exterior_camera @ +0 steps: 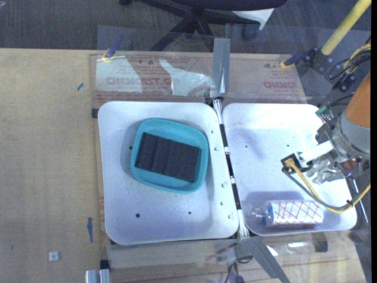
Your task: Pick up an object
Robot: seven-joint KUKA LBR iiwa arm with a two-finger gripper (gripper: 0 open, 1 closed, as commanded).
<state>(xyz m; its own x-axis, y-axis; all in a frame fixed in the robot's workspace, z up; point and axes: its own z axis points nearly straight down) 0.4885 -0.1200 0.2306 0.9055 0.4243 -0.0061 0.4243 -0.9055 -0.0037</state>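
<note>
A teal dish [200,143] with a dark ridged pad [166,157] in it lies in the left bin [118,205]. A clear tube with a red criss-cross label [293,211] lies on its side along the front of the right bin [259,128]. My gripper [323,171] hangs low over the right side of the right bin, a little above and to the right of the tube and apart from it. I see nothing held in it. The grey arm with its orange band [359,111] comes in from the right edge.
A yellow cable [312,190] loops from the gripper down across the right bin's front corner. A metal divider [227,158] runs between the bins. A cardboard strip [147,75] under clear plastic lies behind them, and a chair base [194,10] stands beyond the bench.
</note>
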